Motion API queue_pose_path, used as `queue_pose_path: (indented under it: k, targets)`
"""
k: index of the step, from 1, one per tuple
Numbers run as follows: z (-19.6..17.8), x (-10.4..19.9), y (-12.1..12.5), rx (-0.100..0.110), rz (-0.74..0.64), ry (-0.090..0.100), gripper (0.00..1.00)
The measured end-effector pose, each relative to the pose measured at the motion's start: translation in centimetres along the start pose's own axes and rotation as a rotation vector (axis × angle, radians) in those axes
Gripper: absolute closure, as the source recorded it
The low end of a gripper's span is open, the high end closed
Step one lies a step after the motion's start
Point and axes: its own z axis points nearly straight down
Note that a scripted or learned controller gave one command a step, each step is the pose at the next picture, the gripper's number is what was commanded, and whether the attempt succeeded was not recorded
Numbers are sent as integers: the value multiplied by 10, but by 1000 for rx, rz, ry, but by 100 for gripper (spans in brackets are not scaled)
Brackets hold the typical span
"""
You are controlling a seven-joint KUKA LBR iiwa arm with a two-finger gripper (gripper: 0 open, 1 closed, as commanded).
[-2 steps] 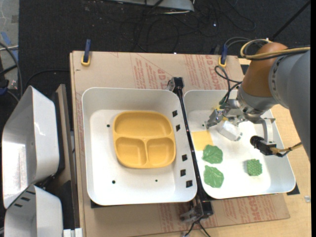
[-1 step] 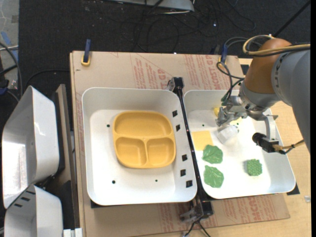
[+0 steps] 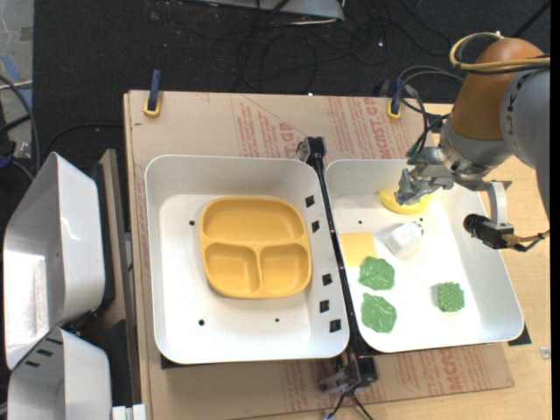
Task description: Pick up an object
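Claw (image 3: 411, 191) hides part of a yellow object (image 3: 401, 203); its grip state is unclear.

Both white bins, the left bin (image 3: 166, 261) and the right bin (image 3: 490, 309), look like smooth, slightly glossy plastic. The yellow divided tray (image 3: 256, 246) in the left bin is matt moulded plastic. Brown cardboard (image 3: 262, 116) with red print covers the bench, dull and papery. The green pieces (image 3: 377, 274) look soft and bumpy. The arm (image 3: 499, 94) has a shiny orange band and grey satin casing.
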Motion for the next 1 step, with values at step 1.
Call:
queue_pose_path:
  k: [1]
  targets:
    - [-55, -3, -8, 0, 3, 0, 100]
